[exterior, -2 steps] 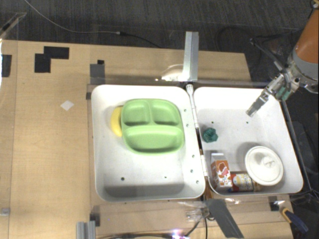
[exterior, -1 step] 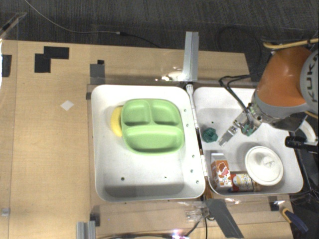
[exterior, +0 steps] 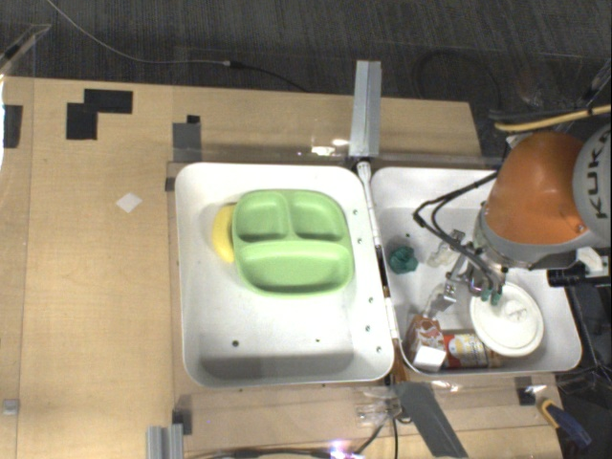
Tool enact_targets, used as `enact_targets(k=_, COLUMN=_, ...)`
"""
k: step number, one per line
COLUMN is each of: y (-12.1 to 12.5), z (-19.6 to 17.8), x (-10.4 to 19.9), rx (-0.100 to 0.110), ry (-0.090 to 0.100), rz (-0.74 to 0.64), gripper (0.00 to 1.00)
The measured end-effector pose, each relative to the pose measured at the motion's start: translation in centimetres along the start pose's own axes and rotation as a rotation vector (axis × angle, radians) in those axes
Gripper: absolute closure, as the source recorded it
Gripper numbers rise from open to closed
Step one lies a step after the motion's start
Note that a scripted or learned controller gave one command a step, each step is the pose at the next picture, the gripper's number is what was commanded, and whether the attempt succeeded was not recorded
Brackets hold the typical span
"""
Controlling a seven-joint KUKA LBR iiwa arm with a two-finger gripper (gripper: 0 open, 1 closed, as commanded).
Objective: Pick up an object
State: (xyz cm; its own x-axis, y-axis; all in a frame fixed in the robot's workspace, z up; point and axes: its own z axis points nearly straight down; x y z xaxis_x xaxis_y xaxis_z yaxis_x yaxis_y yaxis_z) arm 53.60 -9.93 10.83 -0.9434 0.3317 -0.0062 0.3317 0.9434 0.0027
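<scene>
Where the right bin (exterior: 574, 347) lies, bottle (exterior: 461, 349) long axis left-right; pincer (exterior: 469, 285) state unclear.

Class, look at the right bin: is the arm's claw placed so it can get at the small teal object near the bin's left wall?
Probably yes. The claw hangs in the right bin, and the small teal object lies uncovered to its left with bare floor between them; only the nearby wall might crowd it.
</scene>
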Motion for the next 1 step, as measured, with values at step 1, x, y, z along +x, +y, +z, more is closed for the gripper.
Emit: enact_targets(k=1, y=0.12, z=-1.00, x=-0.23, rx=-0.003, ry=-0.005, rz=0.004, gripper=1.00)
